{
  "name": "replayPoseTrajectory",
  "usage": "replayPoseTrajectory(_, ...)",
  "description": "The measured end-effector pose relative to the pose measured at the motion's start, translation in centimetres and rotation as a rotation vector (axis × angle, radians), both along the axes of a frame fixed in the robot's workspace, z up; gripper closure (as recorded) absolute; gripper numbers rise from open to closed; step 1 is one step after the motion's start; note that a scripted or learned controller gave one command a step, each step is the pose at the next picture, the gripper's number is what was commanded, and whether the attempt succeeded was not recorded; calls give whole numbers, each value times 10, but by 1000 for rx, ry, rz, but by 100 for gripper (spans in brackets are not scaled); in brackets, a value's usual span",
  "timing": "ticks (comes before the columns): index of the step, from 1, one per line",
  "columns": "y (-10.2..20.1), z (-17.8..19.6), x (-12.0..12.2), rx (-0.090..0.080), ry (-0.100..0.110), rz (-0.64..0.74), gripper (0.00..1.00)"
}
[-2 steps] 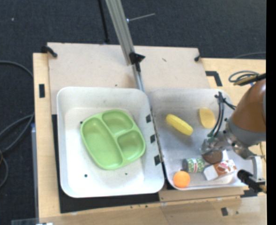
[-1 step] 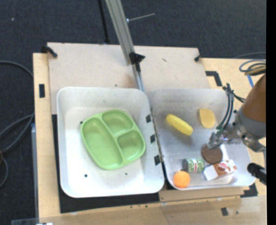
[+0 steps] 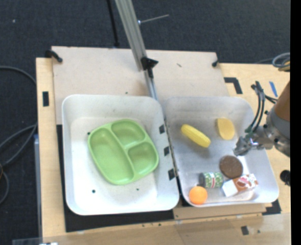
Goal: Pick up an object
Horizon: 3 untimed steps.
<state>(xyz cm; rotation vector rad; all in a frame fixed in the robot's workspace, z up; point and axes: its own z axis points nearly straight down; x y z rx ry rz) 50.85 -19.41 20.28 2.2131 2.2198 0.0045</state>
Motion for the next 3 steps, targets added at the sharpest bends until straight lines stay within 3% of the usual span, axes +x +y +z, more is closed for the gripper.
replayPoseTrajectory(1, -2, 50, 2, -1, -1, 0, 100)
replayPoseTrajectory(3, 96, 62, 33, 3, 3, 5, 100)
